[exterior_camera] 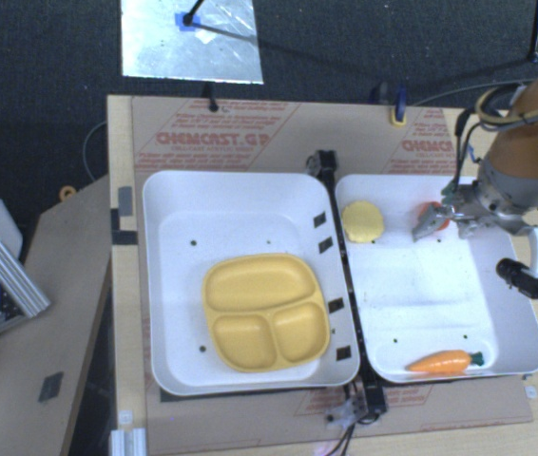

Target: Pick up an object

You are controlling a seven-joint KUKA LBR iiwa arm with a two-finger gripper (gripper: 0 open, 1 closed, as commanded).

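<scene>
**Inspector:** Starting from the candidates: a pale yellow round disc, flat like a toy biscuit, lies in the far left part of the right-hand shallow white bin, close to the divider between the bins. An orange toy carrot with a green stub lies against the near wall of the same bin, long axis running left to right, green end toward the right.

**Clerk:** And the gripper?

**Inspector:** The grey two-finger gripper sits low over the far side of the right bin, pointing left. Something reddish shows at its tip; I cannot say whether that is a held item or part of the tool. Whether the fingers are spread or closed, I cannot tell.

**Clerk:** Which item is nearer?

**Inspector:** The yellow disc. It lies directly left of the fingertips, near but apart, at about the same depth in the bin. The carrot is well apart, toward the near wall. My judgement: a short move left reaches the disc; being flat and round, it offers no preferred grip axis.

**Clerk:** Anything else?

**Inspector:** A yellow three-compartment plastic tray occupies the left-hand white bin, well apart from the gripper.
</scene>
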